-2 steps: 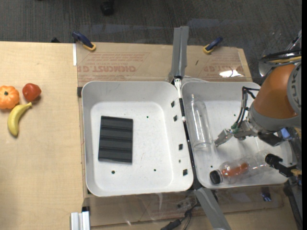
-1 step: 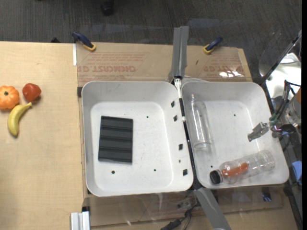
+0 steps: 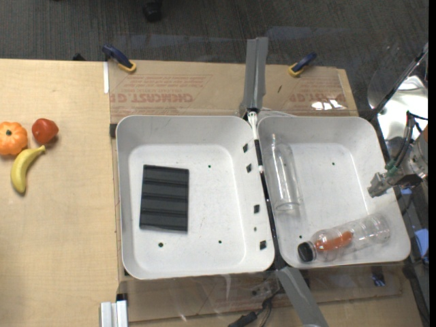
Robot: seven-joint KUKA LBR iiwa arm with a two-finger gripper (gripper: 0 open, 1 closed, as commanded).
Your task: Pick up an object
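ribbed black slab (image 3: 164, 198), clear plastic bottle (image 3: 344, 240)

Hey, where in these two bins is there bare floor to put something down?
Left bin: open floor right of the black ridged block. Right bin: a patch between the upright clear tube and the gripper. Crowded along its front, where the clear bottle lies.

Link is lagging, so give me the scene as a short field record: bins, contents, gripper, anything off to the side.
left bin: black ridged block lying flat
right bin: clear tube near the left wall; clear bottle with dark cap, on its side near the front wall
gripper: at the right bin's right rim, nothing seen held
bench, far left: orange, red fruit, banana
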